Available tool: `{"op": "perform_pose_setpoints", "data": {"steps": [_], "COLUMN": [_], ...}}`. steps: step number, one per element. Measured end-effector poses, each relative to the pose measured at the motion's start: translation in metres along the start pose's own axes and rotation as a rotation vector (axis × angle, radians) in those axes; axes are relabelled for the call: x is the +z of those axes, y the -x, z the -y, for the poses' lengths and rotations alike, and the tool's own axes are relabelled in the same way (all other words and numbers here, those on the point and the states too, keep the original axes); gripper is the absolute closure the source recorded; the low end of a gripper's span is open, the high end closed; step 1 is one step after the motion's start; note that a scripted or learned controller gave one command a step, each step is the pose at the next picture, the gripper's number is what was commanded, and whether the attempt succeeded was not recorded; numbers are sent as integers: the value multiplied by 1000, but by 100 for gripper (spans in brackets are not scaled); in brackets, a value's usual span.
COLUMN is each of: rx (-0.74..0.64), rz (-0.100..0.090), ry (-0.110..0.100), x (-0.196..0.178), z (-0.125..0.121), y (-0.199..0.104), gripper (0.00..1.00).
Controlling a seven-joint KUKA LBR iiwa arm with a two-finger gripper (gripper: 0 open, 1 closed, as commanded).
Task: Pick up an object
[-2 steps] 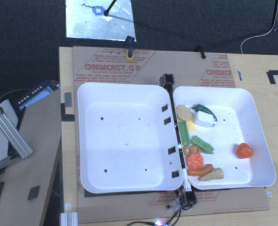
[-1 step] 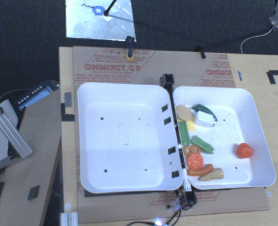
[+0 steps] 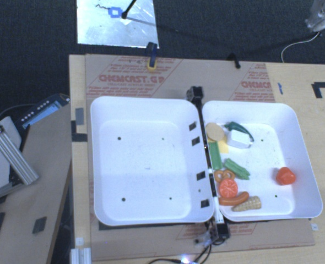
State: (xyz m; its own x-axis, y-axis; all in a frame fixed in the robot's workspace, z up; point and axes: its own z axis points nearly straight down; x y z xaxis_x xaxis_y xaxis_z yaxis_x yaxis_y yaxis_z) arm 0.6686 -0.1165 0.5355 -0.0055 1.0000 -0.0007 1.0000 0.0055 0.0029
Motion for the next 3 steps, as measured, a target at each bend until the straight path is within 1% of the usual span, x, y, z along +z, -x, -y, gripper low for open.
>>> {"op": "perform_pose_setpoints", "data": {"steps": [1,3], "rx": [12,0], "rz": [4,0], "ry": [0,0], "x": [0,0], "z": [2,0], "y": [96,47], "gripper": [100,100]}}
